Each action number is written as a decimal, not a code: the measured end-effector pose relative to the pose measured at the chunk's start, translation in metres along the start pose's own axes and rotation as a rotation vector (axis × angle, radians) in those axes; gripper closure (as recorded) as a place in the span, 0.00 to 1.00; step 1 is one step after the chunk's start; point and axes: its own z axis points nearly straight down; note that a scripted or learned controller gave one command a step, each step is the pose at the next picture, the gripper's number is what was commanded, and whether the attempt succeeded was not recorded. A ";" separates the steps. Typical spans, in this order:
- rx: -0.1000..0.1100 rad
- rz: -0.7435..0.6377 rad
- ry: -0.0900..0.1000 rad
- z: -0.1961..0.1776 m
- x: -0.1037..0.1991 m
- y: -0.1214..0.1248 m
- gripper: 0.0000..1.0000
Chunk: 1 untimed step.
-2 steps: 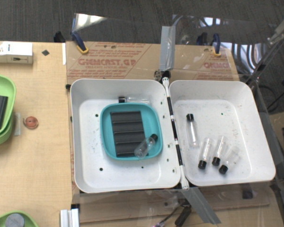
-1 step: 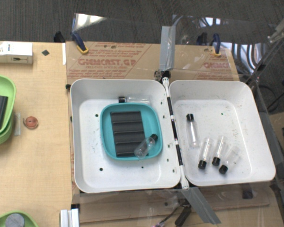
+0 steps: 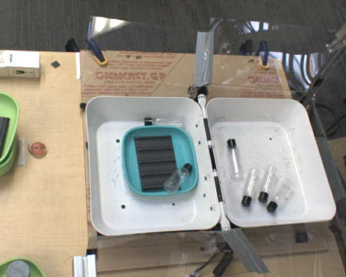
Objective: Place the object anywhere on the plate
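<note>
A teal square plate (image 3: 131,149) with a dark ribbed insert (image 3: 155,160) sits in the left white bin (image 3: 104,172). One clear tube with a black cap (image 3: 177,178) lies on the plate at its lower right corner. Another clear tube (image 3: 161,121) lies in the left bin just behind the plate. In the right white bin (image 3: 300,166) lie several clear tubes with black caps: one long tube (image 3: 234,158) near the left side and a group (image 3: 262,190) toward the front.
A cardboard sheet (image 3: 138,74) with clamps stands behind the bins. On the wooden bench to the left are a green tray (image 3: 6,154), a small orange disc (image 3: 38,149) and a white box (image 3: 14,65). Clear plastic shields (image 3: 230,33) rise at the back.
</note>
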 end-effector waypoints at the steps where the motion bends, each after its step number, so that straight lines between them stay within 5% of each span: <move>1: 0.000 0.087 0.000 0.000 0.000 0.000 0.00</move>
